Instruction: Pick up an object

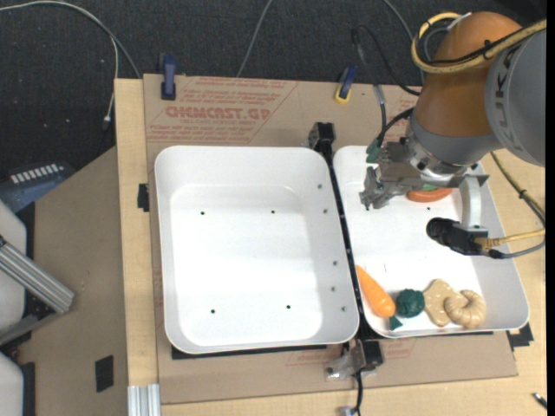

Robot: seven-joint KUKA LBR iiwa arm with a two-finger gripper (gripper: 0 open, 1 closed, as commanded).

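Three small items lie along the right bin's [512,306] near edge; the carrot [375,291] looks light and slick, best pinched mid-body; whether the hand [375,193] is wide or narrow cannot be told.

This is a robotics lab: a grey industrial arm with an orange band [468,55] reaches in from the right over a cardboard-covered bench [217,111] bearing two shallow white bins [251,159] side by side. Loose cables [87,16] trail across dark carpet at the far side, blue clamps [167,76] pin the board, and aluminium framing [35,280] stands at the left
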